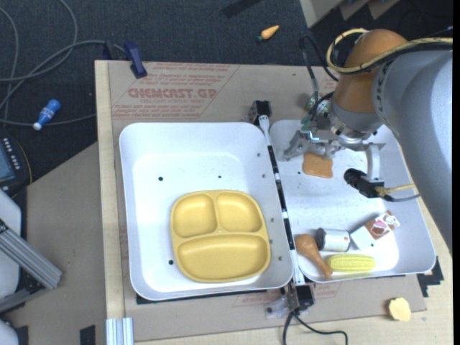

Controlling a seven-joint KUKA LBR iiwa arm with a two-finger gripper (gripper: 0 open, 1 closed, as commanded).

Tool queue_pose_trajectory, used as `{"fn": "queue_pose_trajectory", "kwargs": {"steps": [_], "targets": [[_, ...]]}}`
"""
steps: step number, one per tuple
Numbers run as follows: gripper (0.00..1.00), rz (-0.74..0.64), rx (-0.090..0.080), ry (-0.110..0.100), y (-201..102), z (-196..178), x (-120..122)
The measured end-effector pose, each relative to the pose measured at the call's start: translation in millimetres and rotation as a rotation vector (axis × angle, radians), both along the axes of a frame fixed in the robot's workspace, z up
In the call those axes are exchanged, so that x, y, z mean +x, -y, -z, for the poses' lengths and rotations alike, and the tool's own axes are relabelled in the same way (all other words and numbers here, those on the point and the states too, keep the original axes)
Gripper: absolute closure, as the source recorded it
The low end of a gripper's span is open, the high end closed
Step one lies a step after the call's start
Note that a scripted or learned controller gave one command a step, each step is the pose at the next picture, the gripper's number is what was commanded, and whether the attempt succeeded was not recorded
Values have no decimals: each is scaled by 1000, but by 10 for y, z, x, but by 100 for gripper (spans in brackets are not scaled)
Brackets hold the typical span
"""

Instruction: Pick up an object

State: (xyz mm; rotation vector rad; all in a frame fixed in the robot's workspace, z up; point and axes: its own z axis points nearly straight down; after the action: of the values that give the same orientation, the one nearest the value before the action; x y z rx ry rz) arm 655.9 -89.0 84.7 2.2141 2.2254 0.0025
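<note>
Nearest you, the bench [215, 322] edge carries a yellow scrap [399, 308]. The right bin [413, 254] holds corn [351, 263] and an orange block [318, 166], directly below the gripper [316, 141]; you cannot tell how the jaws stand. Beyond lies dark carpet [180, 20] with cables [43, 56].

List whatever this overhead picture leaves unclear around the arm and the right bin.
- Gripper: its tip blurs into the tan piece beneath, so contact or a hold cannot be judged.
- Right bin: its far right part is covered by the grey arm.
- Small red and white item: too small to identify.
- Silver item beside the corn cob: its kind is unclear.
</note>
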Motion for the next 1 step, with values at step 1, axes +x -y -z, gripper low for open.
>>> {"fn": "queue_pose_trajectory", "kwargs": {"steps": [1], "targets": [[0,6,1,-5,91,0,-112]]}}
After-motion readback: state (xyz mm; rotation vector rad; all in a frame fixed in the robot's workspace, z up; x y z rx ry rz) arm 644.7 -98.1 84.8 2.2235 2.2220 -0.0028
